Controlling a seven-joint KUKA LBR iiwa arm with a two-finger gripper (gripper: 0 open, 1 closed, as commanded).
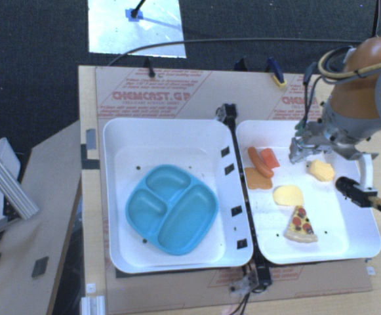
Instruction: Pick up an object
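The jaws (300, 151) hang low over the right bin (357, 245), near its far edge, between the hot dog (263, 161) and a pale yellow chunk (321, 170) that lies just to their right. Neither piece is touched as far as the view shows. How far the jaws are spread I cannot tell; the metal tips blur into one grey mass, and nothing is seen pinched between them.

To do the pick well, I judge the nearest free piece the best choice: the chunk stands alone, with bare bin floor around it, so the jaws can straddle it without nudging a neighbour. The hot dog lies against an orange slice (258, 178), which makes a clean grip harder. The arm should centre over the chosen piece, come straight down, and close only once the tips are below its top.

Toward the near edge lie a yellow disc (288, 195) and a pizza slice (300, 226). The left bin (115, 176) holds a blue tray (170, 209).
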